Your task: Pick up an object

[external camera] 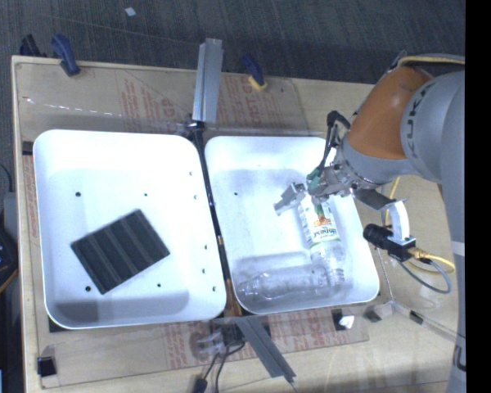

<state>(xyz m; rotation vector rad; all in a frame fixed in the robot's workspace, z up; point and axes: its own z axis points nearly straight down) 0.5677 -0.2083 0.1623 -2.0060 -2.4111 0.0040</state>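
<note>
Here the fingers (299, 196) hover in the right bin (229, 219); their opening cannot be told. Just beside them lies a labelled bottle (321, 226).

We see three graspable things. A dark ribbed rectangular pad (119, 250) lies flat and askew in the left bin (57, 150), toward its near-left part. In the right bin (245, 162), a clear plastic bottle (290, 282) lies on its side along the near wall. A smaller clear bottle with a white, green and red label (322, 229) (its neck end hidden) lies by the right wall, its base touching the other bottle.
</note>
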